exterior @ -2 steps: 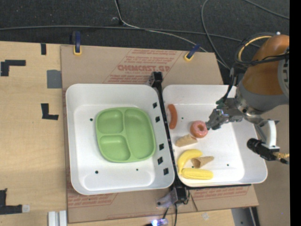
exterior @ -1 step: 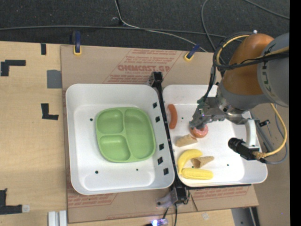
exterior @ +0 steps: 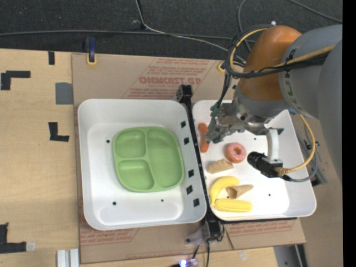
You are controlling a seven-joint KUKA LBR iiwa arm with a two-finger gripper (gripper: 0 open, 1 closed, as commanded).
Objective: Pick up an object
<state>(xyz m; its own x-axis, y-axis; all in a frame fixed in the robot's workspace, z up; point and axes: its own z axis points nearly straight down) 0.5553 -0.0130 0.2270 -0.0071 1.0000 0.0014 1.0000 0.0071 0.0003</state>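
one fixed camera, overhead, slanted down on both bins [exterior: 89, 166]

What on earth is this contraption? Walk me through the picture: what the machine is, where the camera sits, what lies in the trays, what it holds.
One camera, fixed above a bench, looks down at a slant. The grey machine with the orange band is a robot arm reaching in from the right; its gripper hangs low over the right white bin. That bin contains toy food: a pink doughnut, a banana, an orange carrot-like piece by the divider, a tan piece and a small cone. The left white bin holds a green divided plate. I cannot tell whether the gripper holds anything.
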